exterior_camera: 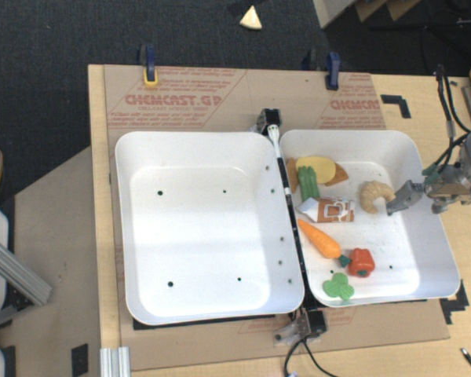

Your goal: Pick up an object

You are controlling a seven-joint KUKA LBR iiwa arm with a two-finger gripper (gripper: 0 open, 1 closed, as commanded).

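Note:
The right bin (424, 269) holds several toy foods. A yellow piece (317, 166) with an orange-brown end lies at the back, beside a green vegetable (308, 182). A small white and brown carton (330, 210) sits in the middle. In front of it lie a carrot (320, 239), a red pepper (361, 262) and a green leafy piece (339, 287). A tan roll-like object (374, 195) lies toward the right. My gripper (400, 199) reaches in low over the bin's right side, its tip just right of the tan object. Nothing shows in its grasp.
The left bin (141, 163) stands beside the right one, joined along a black divider (286, 203). Both rest on a brown board (220, 93) held by blue clamps (332, 69) at the back. Cables (455, 108) hang at the far right.

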